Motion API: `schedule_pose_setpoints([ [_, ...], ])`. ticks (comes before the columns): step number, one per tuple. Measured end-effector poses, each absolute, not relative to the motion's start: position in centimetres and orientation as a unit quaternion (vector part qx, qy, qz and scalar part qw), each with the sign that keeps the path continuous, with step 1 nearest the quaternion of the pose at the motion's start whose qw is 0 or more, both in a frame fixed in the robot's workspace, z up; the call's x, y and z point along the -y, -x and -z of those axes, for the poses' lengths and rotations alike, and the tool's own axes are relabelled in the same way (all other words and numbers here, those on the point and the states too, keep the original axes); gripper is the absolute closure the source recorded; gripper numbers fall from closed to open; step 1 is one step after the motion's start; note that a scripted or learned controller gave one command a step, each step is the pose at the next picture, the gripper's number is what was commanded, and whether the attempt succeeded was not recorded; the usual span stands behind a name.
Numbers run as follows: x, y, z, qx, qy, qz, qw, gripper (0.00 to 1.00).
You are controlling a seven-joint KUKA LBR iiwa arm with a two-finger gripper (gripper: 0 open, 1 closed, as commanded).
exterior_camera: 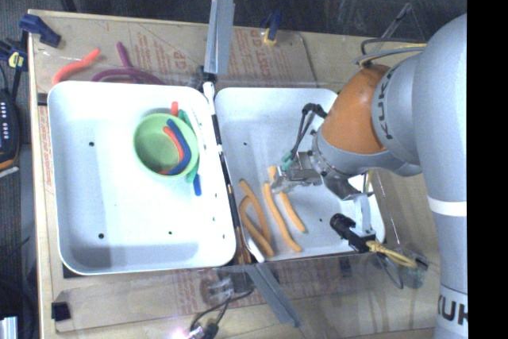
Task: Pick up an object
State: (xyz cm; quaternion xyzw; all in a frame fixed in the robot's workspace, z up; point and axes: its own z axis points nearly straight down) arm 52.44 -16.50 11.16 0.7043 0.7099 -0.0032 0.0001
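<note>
My gripper (pixel 279 180) hangs low in the right bin (pixel 254 111), just above the upper ends of several orange sticks (pixel 282 214) that lie side by side near the bin's front left. A tan stick (pixel 254 228) lies at their left. The fingertips sit close to the top of one orange stick, and nothing shows clearly between them. In the left bin (pixel 87 194) a green bowl (pixel 163 145) holds a red piece (pixel 178 145), a blue piece (pixel 189 145) and green pieces.
The arm's orange band and grey body cover the right bin's right side. A metal divider bar (pixel 217 32) stands behind the bins. Orange and purple cables (pixel 103 69) lie on the bench behind the left bin. Clamps sit at the bench's far edge.
</note>
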Motion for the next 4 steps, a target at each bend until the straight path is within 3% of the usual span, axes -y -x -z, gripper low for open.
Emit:
schedule_pose_setpoints([
  [1, 12.3, -55.2, -22.5, -0.748, -0.664, 0.0001, 0.000, 1.00],
  [2, 12.3, -55.2, -22.5, -0.748, -0.664, 0.0002, -0.001, 0.00],
  [3, 13.7, -54.2, -9.8, -0.760, -0.650, 0.0013, -0.001, 0.00],
  [4, 13.2, -47.9, -9.3, -0.747, -0.665, -0.0004, 0.001, 0.00],
])
